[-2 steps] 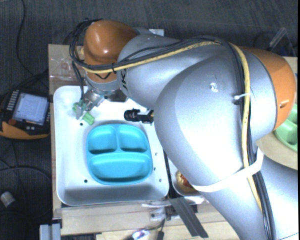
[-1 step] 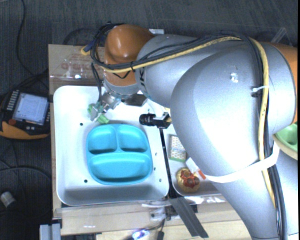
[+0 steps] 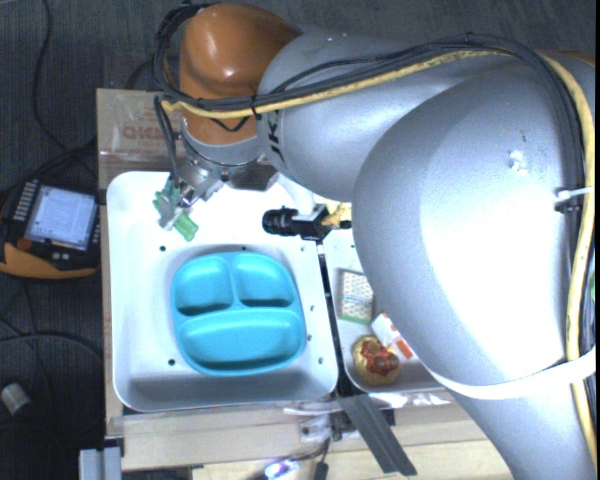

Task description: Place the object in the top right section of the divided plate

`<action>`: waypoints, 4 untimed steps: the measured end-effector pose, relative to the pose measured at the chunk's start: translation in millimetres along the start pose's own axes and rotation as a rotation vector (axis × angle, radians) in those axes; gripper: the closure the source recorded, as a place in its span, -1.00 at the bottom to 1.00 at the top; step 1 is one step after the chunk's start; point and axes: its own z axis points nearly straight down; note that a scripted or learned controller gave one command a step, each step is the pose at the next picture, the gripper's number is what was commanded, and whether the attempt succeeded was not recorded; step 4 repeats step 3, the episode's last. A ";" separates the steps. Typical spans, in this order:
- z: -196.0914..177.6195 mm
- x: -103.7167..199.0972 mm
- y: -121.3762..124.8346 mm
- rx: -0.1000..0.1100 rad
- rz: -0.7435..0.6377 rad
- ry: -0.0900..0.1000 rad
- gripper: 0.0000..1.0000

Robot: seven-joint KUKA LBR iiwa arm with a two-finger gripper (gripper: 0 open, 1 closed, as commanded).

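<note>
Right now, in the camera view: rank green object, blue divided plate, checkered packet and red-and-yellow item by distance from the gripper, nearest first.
1. green object: right at the gripper, upper left of the left bin.
2. blue divided plate: middle of the left bin.
3. checkered packet: right bin, near its left wall.
4. red-and-yellow item: right bin, lower end.

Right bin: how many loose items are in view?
3: a checkered packet uppermost, a red-and-white piece below it, a reddish lump lowest. The arm covers the rest, so more may be hidden.
</note>
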 end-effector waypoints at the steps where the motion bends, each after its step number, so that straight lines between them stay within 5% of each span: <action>1: 67.2 13.5 -11.6 -0.013 0.100 -0.002 1.00; 2: 60.2 13.4 -11.8 -0.010 0.101 0.002 1.00; 3: 88.0 -7.2 8.2 -0.021 0.416 -0.004 1.00; 4: 88.0 -7.2 8.2 -0.021 0.416 -0.004 1.00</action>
